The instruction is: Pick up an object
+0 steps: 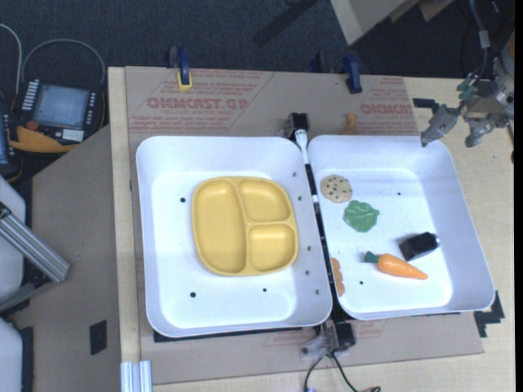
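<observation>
The tool [454, 131] hangs over the top right corner of the right bin [458, 188], fingers spread wide with nothing between them. In that bin sit a cookie [336, 189], a green leafy thing [360, 216], a black block [417, 246] and a carrot [398, 266], all well apart from the tool. The left bin [155, 219] holds a yellow tray [243, 224]

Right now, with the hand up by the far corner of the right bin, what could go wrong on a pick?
The orange toy carrot lies touching the small black block, so a grab may knock one away. The flat round cookie sits low, hard to pinch. The hand hangs over the white right bin's rim.
</observation>
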Controlling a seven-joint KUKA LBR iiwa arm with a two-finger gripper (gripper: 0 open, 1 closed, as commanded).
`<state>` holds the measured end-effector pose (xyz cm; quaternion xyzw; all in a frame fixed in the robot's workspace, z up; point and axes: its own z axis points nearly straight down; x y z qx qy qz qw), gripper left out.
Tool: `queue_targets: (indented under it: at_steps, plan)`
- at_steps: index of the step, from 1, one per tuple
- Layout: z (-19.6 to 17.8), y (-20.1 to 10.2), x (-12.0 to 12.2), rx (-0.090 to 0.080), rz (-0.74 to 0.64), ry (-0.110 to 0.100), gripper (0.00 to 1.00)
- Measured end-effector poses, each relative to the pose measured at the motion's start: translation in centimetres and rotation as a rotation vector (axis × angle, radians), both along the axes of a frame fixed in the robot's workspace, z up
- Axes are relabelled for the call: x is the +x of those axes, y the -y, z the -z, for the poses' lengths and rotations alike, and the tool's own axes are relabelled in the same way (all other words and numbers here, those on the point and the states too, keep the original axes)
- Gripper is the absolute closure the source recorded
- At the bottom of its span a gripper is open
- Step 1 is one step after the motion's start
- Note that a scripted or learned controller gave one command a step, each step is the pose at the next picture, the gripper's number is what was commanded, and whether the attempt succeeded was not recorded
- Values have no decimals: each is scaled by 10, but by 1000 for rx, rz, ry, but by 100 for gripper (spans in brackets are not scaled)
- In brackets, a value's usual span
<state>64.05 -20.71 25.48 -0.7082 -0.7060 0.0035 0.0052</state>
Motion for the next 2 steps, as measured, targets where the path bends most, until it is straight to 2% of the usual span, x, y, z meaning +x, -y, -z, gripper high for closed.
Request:
queue_targets:
  at_steps: [1, 2]
  plan:
    - [-8, -1, 3, -3, -3, 13, 0]
    - [35, -2, -2, -2, -3, 8, 0]
